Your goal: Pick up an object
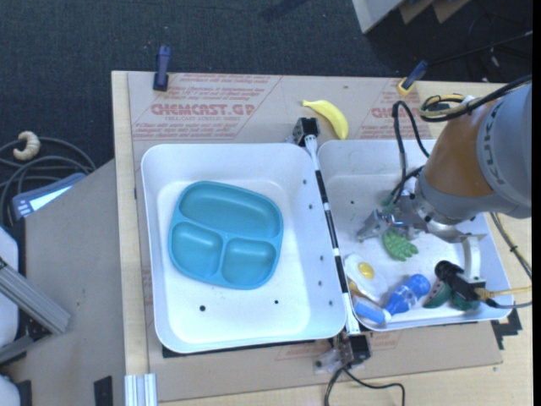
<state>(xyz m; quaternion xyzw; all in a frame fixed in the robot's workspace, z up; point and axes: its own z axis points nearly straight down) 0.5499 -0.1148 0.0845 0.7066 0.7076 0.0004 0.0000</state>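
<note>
Blue-white piece (370, 313): at the front rim of the right bin (355, 174), close to the divide between the bins.
Blue toy (407, 293): just right of the blue-white piece and slightly further back, lying at a slant.
Egg (362, 270): white with a yellow centre, flat on the floor of the right bin, behind the blue-white piece.
Small green piece (438, 294): right of the blue toy, near the front right corner; too small to tell what kind.
Green toy (399, 244): leafy shape near the middle of the right bin, behind the blue toy and right of the egg.
Tool (378, 224): low over the right bin, just left of and behind the green toy, near it; contact not clear.
Tool state: cannot tell whether wide or narrow; nothing seen held.
Arm (473, 159): grey with an orange band, reaching in from the right over the back of the right bin.
Plate (224, 235): blue, three compartments, in the middle of the left bin (159, 184).
Banana (328, 117): yellow, on the desk (211, 108) behind the gap between the bins, outside both.
Clamp (161, 66): blue, on the back left edge of the desk.
</note>
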